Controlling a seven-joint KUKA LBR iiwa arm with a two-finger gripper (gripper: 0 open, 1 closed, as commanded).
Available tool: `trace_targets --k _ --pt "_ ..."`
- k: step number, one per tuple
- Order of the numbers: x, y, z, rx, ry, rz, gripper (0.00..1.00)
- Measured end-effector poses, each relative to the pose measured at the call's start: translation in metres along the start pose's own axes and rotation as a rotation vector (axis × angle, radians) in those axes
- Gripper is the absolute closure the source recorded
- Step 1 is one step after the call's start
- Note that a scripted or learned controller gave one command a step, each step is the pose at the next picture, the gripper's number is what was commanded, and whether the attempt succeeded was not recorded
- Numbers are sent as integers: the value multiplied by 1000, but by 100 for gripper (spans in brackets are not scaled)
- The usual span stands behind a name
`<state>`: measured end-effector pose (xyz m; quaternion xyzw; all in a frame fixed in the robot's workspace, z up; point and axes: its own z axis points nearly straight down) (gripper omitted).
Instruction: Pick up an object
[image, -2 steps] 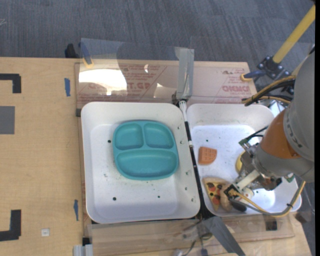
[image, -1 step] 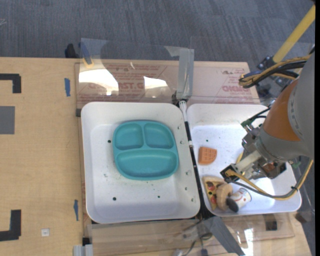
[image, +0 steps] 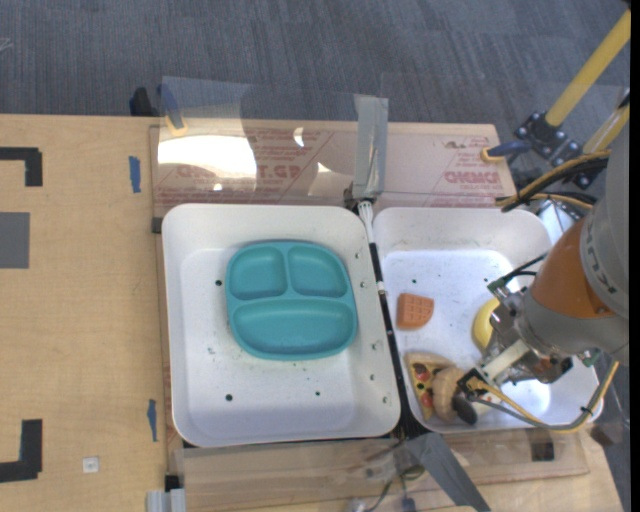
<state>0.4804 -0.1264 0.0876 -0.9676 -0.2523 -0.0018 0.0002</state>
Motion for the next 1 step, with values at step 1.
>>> trace_targets --k 1 --pt "22 -37 -98 2 0 74 100"
